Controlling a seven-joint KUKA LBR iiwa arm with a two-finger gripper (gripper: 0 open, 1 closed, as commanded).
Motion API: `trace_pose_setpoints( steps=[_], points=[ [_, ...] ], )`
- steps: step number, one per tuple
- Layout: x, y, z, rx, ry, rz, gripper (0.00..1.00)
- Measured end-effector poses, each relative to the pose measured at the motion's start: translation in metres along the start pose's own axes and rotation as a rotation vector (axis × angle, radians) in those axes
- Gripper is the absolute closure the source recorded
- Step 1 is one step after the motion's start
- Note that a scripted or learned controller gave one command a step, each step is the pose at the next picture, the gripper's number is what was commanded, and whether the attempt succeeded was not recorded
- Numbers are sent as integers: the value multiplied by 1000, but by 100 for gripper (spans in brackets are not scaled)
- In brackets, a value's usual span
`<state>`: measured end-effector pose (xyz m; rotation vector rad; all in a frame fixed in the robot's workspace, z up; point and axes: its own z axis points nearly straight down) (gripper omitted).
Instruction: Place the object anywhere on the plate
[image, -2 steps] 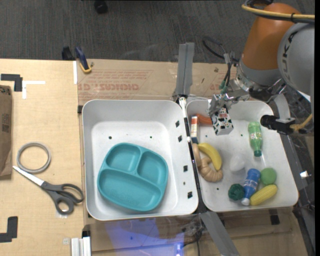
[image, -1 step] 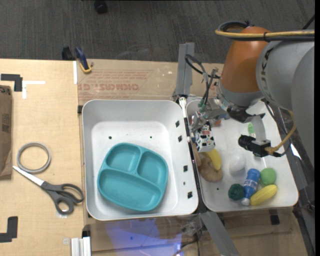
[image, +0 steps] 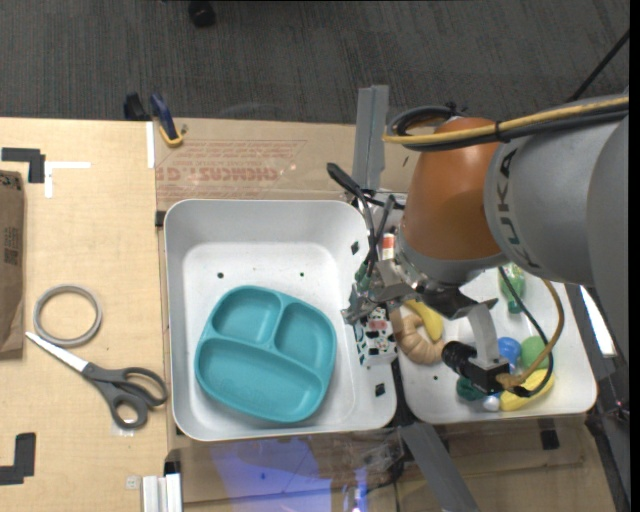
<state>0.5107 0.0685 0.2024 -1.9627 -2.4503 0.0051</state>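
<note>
The left bin (image: 200, 240) holds a teal divided plate (image: 266, 352) with three compartments, lying in the bin's lower half with its long axis running from upper right to lower left. All three compartments of the plate show bare teal surface.

The arm (image: 530, 190) enters from the right, its orange band (image: 450, 205) above the wrist covering much of the right bin (image: 570, 400). The gripper (image: 372, 318) sits low over the dividing wall between the two bins, just beside the plate's right edge but apart from it. Cables and the wrist body crowd the gripper; whether its jaws are apart or together cannot be told, and no object can be confirmed between them.

Loose objects lie in the right bin near the gripper. A tan, curved, elongated object (image: 412, 335) lies immediately right of the gripper, its long axis running roughly top to bottom and curving toward the lower right. A yellow piece (image: 431, 319) touches its upper right side. Further right are a green object (image: 513, 285), a blue object (image: 508, 350), and a yellow banana-shaped object (image: 528, 392) near the bin's lower edge, its long axis close to horizontal.

On the bench left of the bins lie scissors (image: 100, 380) and a roll of tape (image: 67, 314).
</note>
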Motion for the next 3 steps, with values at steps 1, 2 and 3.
trace_pose_setpoints(
  steps=[1,2,3],
  points=[
    [-10,-36,-61,-2,-1,73,100],
    [50,26,-6,0,-1,13,100],
    [49,26,-6,0,-1,14,0]
  ],
)
